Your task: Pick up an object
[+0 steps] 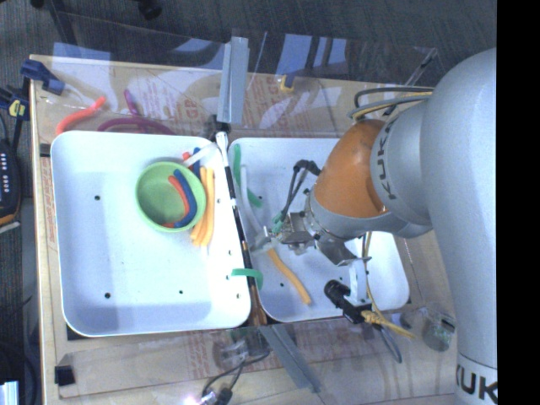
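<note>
My gripper [272,236] reaches down into the right bin [388,289], near its left wall, under the grey and orange wrist. A yellow-orange stick [289,278] lies on the bin floor just below the gripper. A thin green piece [251,199] rests above the gripper by the wall. In the left bin [118,285] stands a green bowl [169,197] with red and blue curved pieces inside. Orange and yellow sticks [204,213] lean at the bowl's right side.
A green clip [247,274] sits on the divider between the bins. Red and purple cables [126,125] lie on the bench behind the left bin. A metal bracket [231,78] stands upright behind the divider. Wires trail at the bench's front edge [245,353].
</note>
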Robot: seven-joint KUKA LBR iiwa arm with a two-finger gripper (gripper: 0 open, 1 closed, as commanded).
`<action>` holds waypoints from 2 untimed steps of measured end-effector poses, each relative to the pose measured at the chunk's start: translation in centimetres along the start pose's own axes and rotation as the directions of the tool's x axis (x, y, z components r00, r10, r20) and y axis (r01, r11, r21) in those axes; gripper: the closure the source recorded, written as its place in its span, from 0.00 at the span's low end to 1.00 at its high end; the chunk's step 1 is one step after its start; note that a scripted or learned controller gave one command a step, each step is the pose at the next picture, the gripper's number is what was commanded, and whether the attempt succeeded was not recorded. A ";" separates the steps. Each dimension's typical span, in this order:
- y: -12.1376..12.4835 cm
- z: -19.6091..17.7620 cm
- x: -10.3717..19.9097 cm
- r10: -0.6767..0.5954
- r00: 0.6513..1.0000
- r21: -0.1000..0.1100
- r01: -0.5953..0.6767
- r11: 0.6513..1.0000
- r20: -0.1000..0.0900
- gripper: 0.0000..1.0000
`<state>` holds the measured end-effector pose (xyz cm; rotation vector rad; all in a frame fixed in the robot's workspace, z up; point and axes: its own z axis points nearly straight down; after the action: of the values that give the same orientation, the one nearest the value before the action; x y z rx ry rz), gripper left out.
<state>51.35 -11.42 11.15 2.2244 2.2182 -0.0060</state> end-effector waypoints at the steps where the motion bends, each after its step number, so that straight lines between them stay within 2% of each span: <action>1: -3.6 2.0 -2.5 -0.082 0.997 -0.002 0.082 0.997 -0.005 0.00; 2: -3.5 0.9 -2.6 -0.089 0.996 -0.002 0.089 0.996 -0.003 1.00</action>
<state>47.80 -13.99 10.25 2.1240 2.3160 0.0001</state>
